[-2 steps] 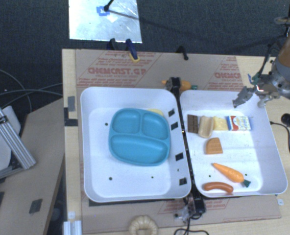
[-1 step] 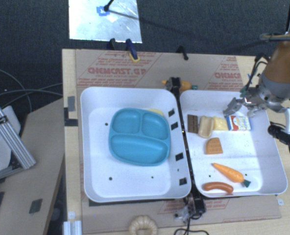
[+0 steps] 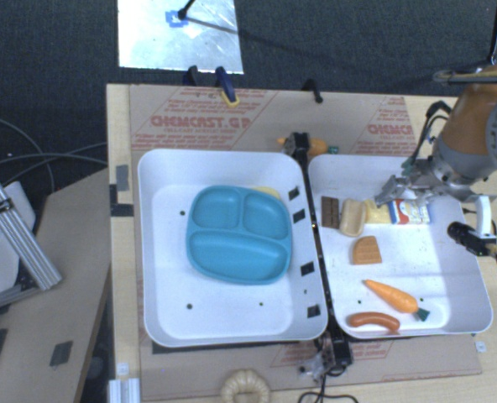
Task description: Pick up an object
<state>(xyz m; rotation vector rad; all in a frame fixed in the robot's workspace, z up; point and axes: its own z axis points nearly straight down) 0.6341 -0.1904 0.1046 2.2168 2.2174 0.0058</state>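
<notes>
in the camera view, two shallow white bins stand side by side on the table (image 3: 190, 107), which is covered with a cardboard sheet with red print. the left bin (image 3: 160, 250) holds a blue divided plate (image 3: 238, 232) with three compartments, lying flat near the middle of the bin. a small pale yellow thing peeks out just behind the far edge of the plate; i cannot tell what it is.

the right bin (image 3: 458, 300) holds several toy food items. near its far left corner a brown chocolate bar (image 3: 330, 212) lies beside a beige bread-like piece (image 3: 353, 217), the two touching or almost touching. a white and yellow carton with a red and blue label (image 3: 407, 213) lies just to the right of them. a small tan toast slice (image 3: 366, 250) lies closer to the middle. nearer to the front edge lie an orange carrot with a green end (image 3: 393, 295) and, just in front of it, a reddish sausage (image 3: 374, 321).

the grey arm with the orange band (image 3: 471, 128) reaches in from the right. its tool (image 3: 402, 188) is low over the far part of the right bin, directly above the carton and very near to it. whether the tool is spread or closed, i cannot tell, and nothing can be seen gripped in it.
</notes>
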